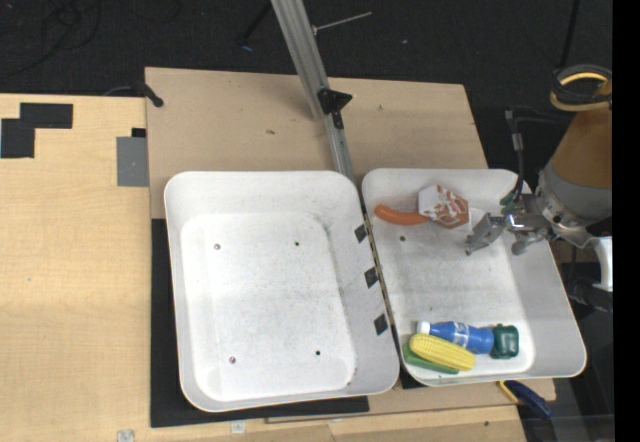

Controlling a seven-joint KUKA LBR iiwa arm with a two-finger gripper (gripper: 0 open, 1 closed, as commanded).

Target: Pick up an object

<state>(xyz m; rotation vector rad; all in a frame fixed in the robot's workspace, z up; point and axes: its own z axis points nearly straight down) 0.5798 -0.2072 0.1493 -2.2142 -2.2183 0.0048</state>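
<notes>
While unheld, yellow corn (441, 353) (bumpy), bottle-adjacent

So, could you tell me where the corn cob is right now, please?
The corn cob lies in the right bin, at its near left corner, touching the blue bottle just behind it.

The table (240, 120) presents a light wood-coloured surface. Two shallow white bins rest on it side by side, their inner edges touching: the left bin (190, 200) and the right bin (560, 330). A black mat (162, 330) lies under the bins. A slanted metal rail (300, 50) rises from the table behind them.
</notes>
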